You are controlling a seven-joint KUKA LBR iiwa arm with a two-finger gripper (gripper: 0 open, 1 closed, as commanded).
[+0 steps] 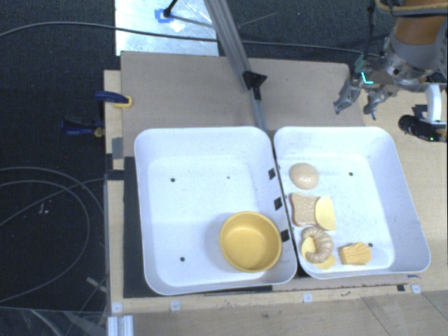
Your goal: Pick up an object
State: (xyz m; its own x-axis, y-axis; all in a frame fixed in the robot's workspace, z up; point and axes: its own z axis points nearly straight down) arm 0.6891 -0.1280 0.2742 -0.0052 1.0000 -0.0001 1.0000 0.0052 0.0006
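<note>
Bowl: yellow bowl (250, 241) is sitting near edge of the left bin (161, 152), closest to us
Food bits: we're seeing a round bun (304, 176), toast slice (304, 209), croissant (317, 245) and ridged chip (355, 254) clustering near-left in the right bin (392, 187)
Claw: gripper (357, 101) is hanging beyond the right bin's far edge, fingers spread, carrying nothing
Handling: we're guessing light, rigid, slick plastic
Grab spot: we're thinking pinch the bun across its sides, it's sitting apart
</note>
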